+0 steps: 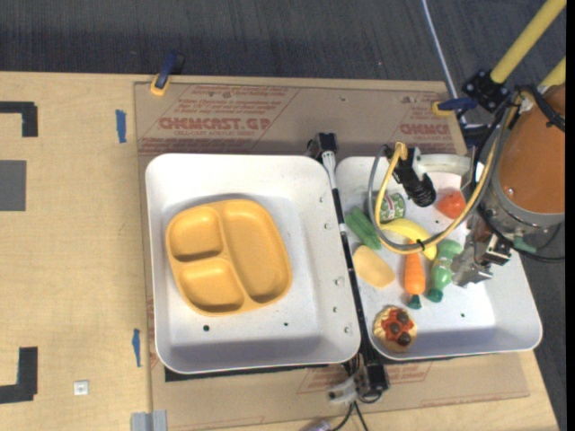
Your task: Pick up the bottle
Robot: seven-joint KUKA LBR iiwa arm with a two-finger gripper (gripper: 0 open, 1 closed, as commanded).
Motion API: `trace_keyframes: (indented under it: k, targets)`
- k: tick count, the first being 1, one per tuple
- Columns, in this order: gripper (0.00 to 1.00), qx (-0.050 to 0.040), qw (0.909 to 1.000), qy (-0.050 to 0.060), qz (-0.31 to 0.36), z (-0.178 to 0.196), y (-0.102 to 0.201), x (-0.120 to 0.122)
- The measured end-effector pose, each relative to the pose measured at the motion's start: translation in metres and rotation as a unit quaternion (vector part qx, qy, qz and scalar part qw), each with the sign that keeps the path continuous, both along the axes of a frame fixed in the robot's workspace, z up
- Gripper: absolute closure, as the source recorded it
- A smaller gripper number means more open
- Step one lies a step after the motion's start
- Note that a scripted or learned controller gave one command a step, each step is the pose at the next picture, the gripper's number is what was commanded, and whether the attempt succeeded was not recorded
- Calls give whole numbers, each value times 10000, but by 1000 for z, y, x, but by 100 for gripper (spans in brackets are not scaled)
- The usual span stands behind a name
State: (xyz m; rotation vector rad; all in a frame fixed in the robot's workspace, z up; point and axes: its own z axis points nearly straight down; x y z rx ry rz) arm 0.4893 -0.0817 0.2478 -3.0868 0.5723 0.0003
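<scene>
Though we could not tell the state of the gripper (469, 272), the small green bottle (441, 275) near the right bin's (517, 326) middle looked light, slick; we'd grasp its body

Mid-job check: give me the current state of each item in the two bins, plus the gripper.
Yellow divided plate: flat in the left bin, compartments bare.
Green bottle: lying in the right bin beside the carrot, not lifted.
Carrot: lying flat.
Banana: lying flat.
Gripper: low over the right bin, next to the bottle.
</scene>
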Motion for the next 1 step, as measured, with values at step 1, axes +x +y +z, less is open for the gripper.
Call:
trace_keyframes:
  k: [1]
  targets:
    - [0,-1,10000,8,-1,0,0,0]
